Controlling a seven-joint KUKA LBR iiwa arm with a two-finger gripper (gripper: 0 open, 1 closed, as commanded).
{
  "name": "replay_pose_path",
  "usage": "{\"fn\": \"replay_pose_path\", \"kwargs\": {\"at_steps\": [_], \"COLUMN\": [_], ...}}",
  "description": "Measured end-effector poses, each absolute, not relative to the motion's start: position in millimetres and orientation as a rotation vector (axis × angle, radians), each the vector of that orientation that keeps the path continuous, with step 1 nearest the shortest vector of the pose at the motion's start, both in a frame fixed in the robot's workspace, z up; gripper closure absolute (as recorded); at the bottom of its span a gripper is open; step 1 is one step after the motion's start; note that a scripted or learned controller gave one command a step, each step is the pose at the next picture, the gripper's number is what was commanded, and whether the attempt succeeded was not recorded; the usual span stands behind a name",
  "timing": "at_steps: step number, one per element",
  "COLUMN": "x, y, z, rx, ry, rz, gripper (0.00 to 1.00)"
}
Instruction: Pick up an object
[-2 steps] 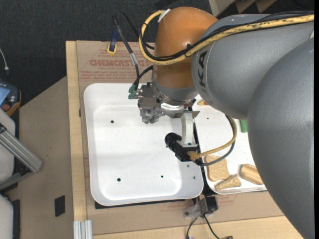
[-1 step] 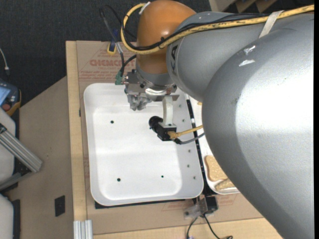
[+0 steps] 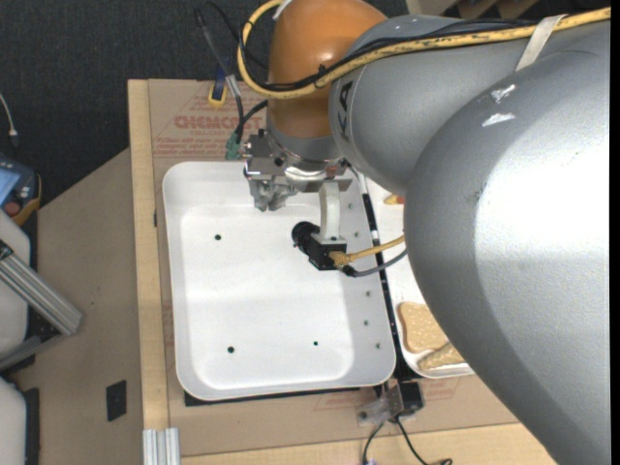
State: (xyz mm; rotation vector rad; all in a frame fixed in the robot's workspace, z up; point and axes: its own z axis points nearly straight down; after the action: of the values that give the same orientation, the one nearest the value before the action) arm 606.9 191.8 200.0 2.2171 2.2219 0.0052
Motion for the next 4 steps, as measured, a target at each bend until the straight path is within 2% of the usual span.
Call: {"fn": "replay_pose_path", "kwargs": {"at_steps": [1,2,3,4], "x": [668.6,576.4,534.1,479.6], "y": [226.8,170.0,203.9,151.9], "z": [186.4,129.7,174.0,397.9], "rx": [2.214,2.232,2.221,2.217], "ry": [2.224,2.221,2.227,2.216], "rz": [0.009,-0.019,-0.004,0.026], "gripper": [1.00,1.00,1.00,1.00]}}
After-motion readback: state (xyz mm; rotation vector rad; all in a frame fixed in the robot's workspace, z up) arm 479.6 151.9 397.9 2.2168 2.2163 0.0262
